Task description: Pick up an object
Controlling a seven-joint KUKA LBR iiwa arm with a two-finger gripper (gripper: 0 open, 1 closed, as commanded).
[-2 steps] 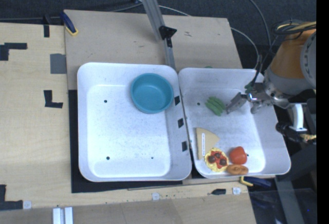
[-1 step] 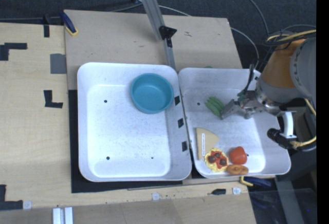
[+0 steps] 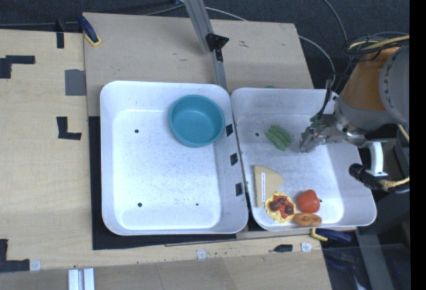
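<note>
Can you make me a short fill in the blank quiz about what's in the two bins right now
1. The blue bowl sits in the ____ bin as the camera sees it.
2. The end effector hangs over the right bin, beside the ____ object.
3. The pizza slice lies next to a red ____.

Missing words: left; green; tomato

No readable text, label, brand, number or sign is shown. The two white bins [image 3: 110,149] are unmarked apart from small dark dots, and nothing is printed on the blue bowl [image 3: 196,120] or on the toy food pieces. Black tape shapes are seen on the wooden bench [image 3: 40,169], but no letters or digits are formed by them.
</note>
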